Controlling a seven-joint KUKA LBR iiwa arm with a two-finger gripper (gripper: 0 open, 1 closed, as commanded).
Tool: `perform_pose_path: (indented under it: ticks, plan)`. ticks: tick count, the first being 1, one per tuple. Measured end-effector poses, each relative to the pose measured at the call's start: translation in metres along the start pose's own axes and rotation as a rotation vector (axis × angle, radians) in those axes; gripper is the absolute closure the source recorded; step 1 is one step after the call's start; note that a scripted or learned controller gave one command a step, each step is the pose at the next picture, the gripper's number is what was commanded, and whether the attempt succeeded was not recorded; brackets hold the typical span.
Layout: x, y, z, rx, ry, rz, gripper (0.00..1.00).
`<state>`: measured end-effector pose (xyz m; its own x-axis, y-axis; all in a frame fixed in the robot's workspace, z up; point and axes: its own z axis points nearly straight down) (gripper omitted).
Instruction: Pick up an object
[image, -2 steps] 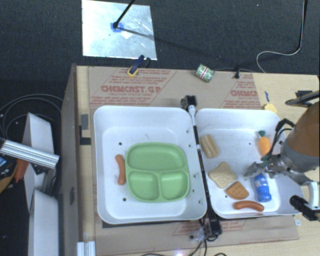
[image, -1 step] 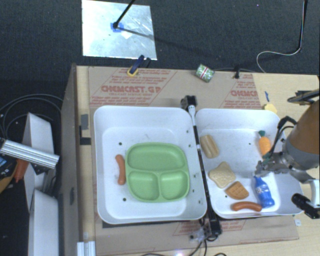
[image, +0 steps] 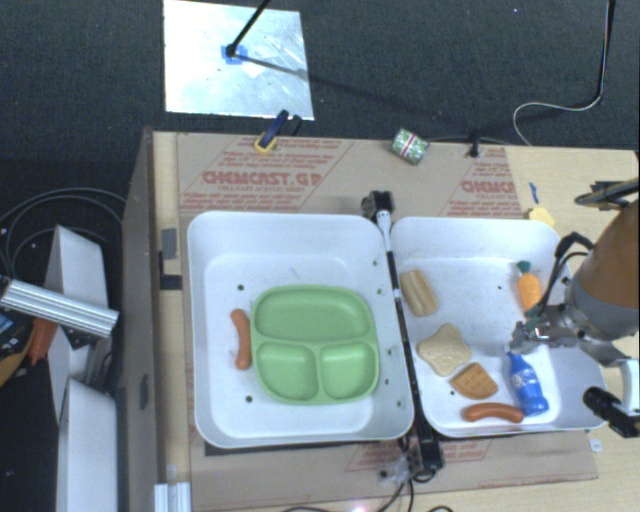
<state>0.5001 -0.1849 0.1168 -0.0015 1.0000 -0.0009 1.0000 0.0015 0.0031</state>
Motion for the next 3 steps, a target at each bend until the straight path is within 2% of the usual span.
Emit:
perform_pose_path:
  ticks: [1,2,3]
  plan:
    - [0.029,0.061,-0.019,0.000,0.001,-0.002,0.00]
    - [0.002,0.008,0.032,0.001,0.000,0.000,0.00]
    - [0.036,0.048,-0.118,-0.003,0.000,-0.003,0.00]
